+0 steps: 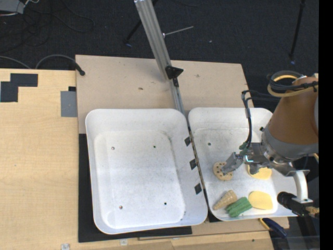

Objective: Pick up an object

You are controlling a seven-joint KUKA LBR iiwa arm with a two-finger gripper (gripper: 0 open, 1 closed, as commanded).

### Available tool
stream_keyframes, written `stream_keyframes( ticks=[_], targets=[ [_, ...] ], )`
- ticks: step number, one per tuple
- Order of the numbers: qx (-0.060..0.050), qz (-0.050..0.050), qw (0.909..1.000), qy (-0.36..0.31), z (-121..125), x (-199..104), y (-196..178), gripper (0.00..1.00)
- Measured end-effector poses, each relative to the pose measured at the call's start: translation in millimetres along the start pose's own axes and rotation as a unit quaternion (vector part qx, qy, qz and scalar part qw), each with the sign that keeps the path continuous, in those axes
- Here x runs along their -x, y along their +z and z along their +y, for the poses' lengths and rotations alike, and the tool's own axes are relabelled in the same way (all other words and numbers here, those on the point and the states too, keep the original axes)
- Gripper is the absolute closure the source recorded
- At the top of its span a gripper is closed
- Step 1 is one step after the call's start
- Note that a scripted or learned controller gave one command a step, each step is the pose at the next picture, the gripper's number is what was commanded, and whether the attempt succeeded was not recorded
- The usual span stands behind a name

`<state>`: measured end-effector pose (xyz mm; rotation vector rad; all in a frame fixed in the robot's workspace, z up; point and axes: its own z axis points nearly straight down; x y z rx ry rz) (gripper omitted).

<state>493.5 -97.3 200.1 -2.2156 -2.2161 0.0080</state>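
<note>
From my remote seat: gripper (pixel 227 166) low in right white bin (pixel 218 120), fingers spread, nothing between them. Round tan cookie-like disc with dark holes (pixel 223 172) right at fingertips, touching or nearly (can't tell which). Ridged tan cone (pixel 225 199), green bumpy piece (pixel 239 207), yellow oval lump (pixel 261 200) nearer front rim, apart from gripper.

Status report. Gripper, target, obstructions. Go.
Gripper low in right bin, at the round tan cookie; grasp unconfirmed. Yellow pieces, green item and cone lie nearby, apart from it.
</note>
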Motion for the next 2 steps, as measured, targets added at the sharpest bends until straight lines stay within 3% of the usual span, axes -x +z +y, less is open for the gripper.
stream_keyframes(
  ticks=[1,2],
  targets=[
    [0.003,0.0,1.0,0.002,1,1,-2,0.0],
    [0.0,0.0,1.0,0.001,-6,6,45,0.0]
  ],
)
